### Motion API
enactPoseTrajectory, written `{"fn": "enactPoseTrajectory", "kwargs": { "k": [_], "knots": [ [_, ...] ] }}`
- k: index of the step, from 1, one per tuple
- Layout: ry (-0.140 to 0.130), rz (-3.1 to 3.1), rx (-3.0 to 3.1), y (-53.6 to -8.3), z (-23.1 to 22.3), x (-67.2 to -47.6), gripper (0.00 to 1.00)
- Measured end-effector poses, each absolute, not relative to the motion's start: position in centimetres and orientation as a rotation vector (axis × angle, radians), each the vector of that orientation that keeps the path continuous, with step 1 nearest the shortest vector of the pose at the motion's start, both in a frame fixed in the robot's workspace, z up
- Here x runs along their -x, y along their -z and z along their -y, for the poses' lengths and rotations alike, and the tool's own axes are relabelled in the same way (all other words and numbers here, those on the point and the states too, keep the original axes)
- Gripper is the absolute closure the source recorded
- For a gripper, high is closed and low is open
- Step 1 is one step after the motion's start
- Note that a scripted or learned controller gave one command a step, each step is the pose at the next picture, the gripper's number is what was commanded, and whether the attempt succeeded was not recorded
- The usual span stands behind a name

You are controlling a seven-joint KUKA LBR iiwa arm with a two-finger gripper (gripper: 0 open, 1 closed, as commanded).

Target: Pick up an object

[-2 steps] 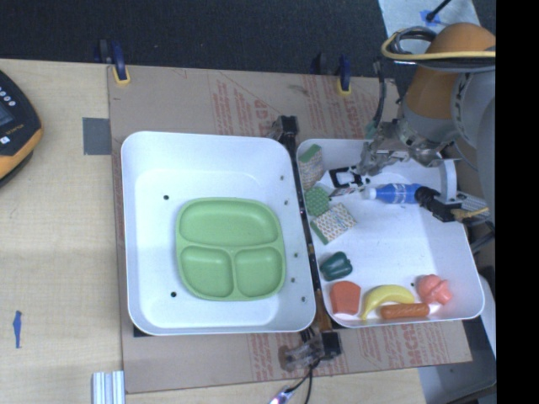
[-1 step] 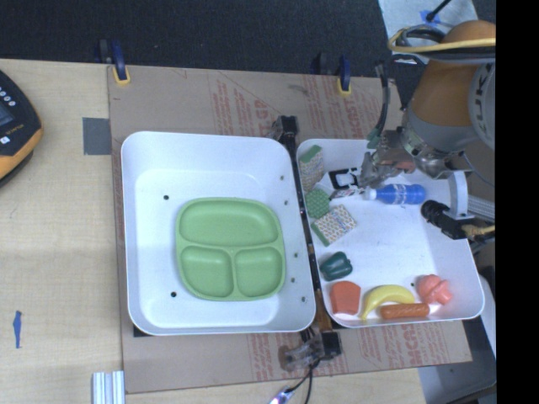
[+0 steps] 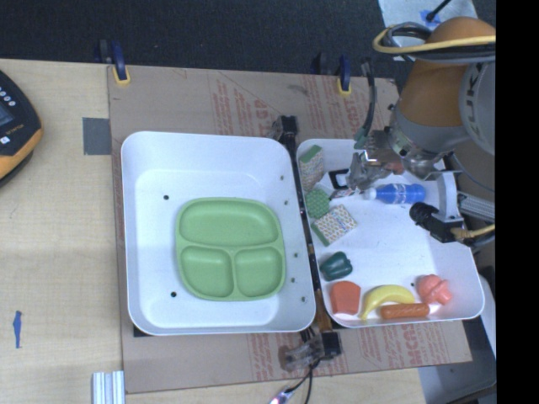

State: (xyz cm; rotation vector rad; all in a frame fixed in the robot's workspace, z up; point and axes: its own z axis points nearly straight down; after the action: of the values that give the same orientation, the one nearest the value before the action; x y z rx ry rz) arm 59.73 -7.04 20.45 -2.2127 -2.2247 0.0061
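Hovering jaws (image 3: 364, 173) over right bin's (image 3: 472, 310) far-left part | jaw state: cannot tell | blue bottle (image 3: 399, 194) just beside; patterned blocks (image 3: 327, 209) near | risk: crowded items deflect the grasp, so it closes on nothing.

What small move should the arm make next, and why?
Probably lower the gripper a little. It hangs over the right bin's upper part beside the blue bottle, and no object shows between its fingers.
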Motion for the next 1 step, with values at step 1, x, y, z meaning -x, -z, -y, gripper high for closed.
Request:
{"fn": "enactPoseTrajectory", "kwargs": {
  "k": [1],
  "knots": [
    [-0.006,2.223,2.214,-20.44,7.07,-59.72,0.0]
  ]
}}
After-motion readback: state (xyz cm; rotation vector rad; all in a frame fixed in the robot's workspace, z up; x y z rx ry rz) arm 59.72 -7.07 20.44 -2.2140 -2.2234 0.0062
